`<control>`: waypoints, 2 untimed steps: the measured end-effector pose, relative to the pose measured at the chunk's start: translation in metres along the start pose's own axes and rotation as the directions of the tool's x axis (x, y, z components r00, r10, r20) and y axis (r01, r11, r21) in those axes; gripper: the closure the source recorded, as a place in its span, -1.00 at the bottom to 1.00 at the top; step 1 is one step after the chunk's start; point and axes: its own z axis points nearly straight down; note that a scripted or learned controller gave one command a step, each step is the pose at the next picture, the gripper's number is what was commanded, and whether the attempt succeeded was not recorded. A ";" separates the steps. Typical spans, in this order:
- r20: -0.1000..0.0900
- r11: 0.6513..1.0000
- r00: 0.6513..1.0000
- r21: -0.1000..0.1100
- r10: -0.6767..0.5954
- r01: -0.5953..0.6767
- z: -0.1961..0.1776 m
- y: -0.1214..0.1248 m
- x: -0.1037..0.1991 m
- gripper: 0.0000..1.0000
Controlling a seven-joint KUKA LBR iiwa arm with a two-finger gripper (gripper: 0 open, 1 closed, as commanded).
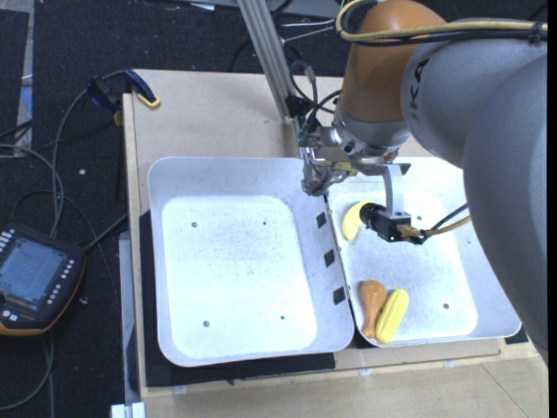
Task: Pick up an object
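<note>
My gripper (pixel 316 183) hangs low over the upper end of the ridge between the two bins, at the top left corner of the right bin (pixel 452 277). A yellow banana-shaped object (pixel 351 222) lies in the right bin just below and right of the gripper, partly behind a black fitting on the wrist. Near the front of the same bin an orange pear-shaped object (pixel 372 304) lies touching a yellow corn cob (pixel 392 313). Nothing shows between the gripper's tips.
The left bin (pixel 174 190) has a speckled white floor. A metal pole (pixel 265 42) slants up behind the gripper. Left of the bench a handheld control pendant (pixel 30 277) and cables lie on the dark floor. A blue-and-yellow clamp (pixel 130 90) grips the bench's back left corner.
</note>
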 end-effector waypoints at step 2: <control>0.001 1.000 1.000 0.000 0.003 -0.003 0.001 0.029 0.037 -1.00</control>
